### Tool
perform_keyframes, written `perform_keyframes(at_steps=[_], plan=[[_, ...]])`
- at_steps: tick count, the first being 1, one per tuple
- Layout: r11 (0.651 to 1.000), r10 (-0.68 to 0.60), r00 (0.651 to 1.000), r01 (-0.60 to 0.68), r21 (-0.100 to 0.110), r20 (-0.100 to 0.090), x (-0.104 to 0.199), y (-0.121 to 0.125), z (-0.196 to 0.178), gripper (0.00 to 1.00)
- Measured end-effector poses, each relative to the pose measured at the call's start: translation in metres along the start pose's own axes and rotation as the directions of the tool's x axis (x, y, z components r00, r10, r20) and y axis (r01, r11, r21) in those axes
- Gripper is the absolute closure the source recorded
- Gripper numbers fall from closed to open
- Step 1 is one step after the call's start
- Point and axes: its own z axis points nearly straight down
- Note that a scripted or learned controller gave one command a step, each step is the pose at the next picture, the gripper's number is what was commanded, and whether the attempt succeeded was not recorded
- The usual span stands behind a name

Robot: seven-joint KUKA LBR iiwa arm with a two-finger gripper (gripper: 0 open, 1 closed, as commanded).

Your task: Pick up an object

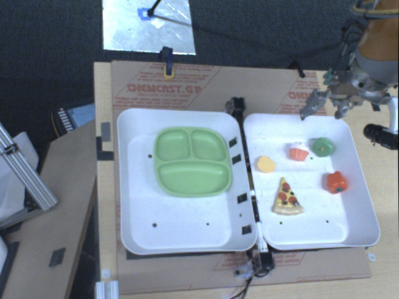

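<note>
The right bin [358, 185] holds 5 small items: a cupcake [298, 151], green piece [323, 146], yellow disc [266, 164], pizza slice [287, 198] and red pepper [336, 182], all apart with gaps between. Its near strip is open floor. A green tray [192, 161] fills the left bin's [134, 185] middle.

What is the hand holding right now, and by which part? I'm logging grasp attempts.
Nothing. The hand hovers above the right bin's far edge with open fingers and nothing between them; the toy cupcake and green toy lie untouched below.
</note>
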Motion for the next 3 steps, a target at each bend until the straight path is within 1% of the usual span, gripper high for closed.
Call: perform_keyframes(at_steps=[1,3], plan=[[1.000,-0.002,1.000,0.002,-0.011,0.002,0.000,0.002,-0.007,0.00],[1.000,-0.001,1.000,0.001,-0.008,0.001,-0.007,-0.003,0.112,0.00]])
